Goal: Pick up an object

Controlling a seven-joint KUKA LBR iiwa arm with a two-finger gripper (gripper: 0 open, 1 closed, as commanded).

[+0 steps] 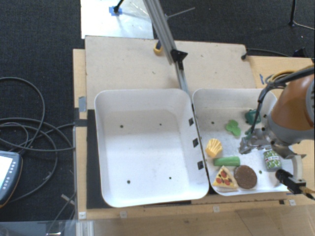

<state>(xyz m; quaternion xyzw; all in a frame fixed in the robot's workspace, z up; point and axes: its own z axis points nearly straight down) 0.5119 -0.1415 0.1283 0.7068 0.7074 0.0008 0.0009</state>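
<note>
Wooden bench on dark carpet, bearing two white bins; left bin bare; right bin, lower right of frame, held toy foods: yellow shell, green cylinder, pizza slice, brown disc, green can. Gripper hovered mid-bin; whether it was parted or closed could not be told; crowded pieces risked a glancing, failed grasp.

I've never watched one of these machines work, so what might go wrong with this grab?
The toys lie crowded in the right white bin: the green cucumber-shaped toy touches the yellow shell-shaped toy, with the pizza slice toy and brown round cookie toy just below. The gripper might nudge neighbours or catch two.
</note>
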